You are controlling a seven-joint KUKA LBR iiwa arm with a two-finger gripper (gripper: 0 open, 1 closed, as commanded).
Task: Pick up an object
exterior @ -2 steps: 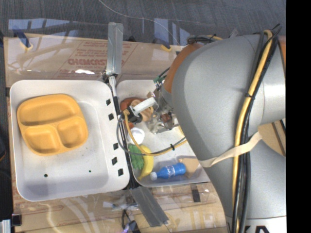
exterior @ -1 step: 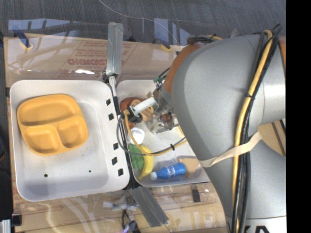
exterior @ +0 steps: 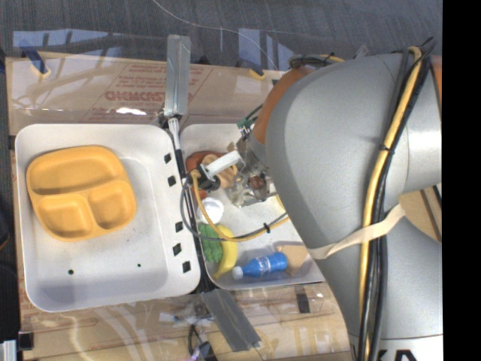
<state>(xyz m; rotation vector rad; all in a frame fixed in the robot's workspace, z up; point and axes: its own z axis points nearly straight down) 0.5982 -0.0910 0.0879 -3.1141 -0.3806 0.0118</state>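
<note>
The grey arm reaches into the right bin (exterior: 197, 135) from the right and covers most of it. My gripper (exterior: 244, 183) sits low in the middle of that bin, among a brown round object (exterior: 201, 159), a white cap-like object (exterior: 212, 210) and some clear plastic. Near the bin's front lie a blue plastic bottle (exterior: 263, 265) and a yellow-green banana-like toy (exterior: 219, 248). The arm hides the bin's right part.
The left bin (exterior: 45, 288) holds a yellow compartment tray (exterior: 79, 190) at its back left. A grey metal divider bar (exterior: 177, 77) stands between the bins at the back. Brown cardboard (exterior: 98, 89) lies behind them.
</note>
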